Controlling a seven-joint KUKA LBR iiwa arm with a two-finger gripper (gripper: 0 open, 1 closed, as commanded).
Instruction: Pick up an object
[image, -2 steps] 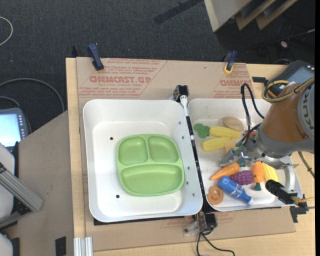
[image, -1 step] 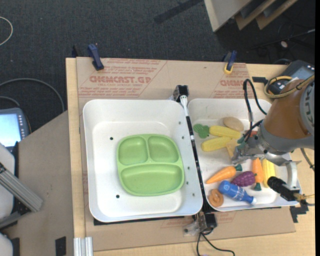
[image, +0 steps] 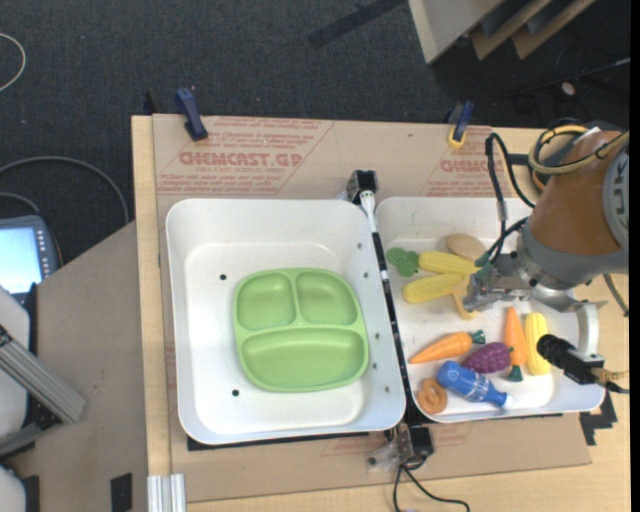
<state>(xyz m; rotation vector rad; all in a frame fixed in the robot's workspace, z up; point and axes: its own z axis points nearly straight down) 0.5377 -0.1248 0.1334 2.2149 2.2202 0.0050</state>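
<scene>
A: We start at the left, where the left bin (image: 190, 330) sits on the tabletop (image: 150, 300) and holds a green plate (image: 300, 330) with 3 compartments, lying flat near the middle.

B: And we see nothing resting in those 3 compartments. Moving across, the 2 bins touch along their shared edge, with black clips at the top and bottom of that seam.

A: Now the right bin (image: 420, 215), and here we have the toys. A small green piece (image: 403, 262) lies close to the seam, and 2 yellow corn cobs (image: 440, 276) lie just beside it, one above the other.

B: Behind them we spot a beige rounded piece (image: 464, 245). Lower down, an orange carrot (image: 441, 348) points left, a purple toy (image: 489, 357) sits just right of it, and a blue bottle (image: 471, 384) lies below with an orange slice (image: 432, 397) by its left end.

A: Then the gripper (image: 478, 295), reaching in from the right, low over the bin just right of the lower cob. We cannot tell whether the fingers are spread or pressed together, and we see nothing between them.

B: Right of it stand another carrot (image: 514, 335) and another yellow cob (image: 537, 340), side by side, and the grey arm with its orange band (image: 570, 205) rises above.
</scene>
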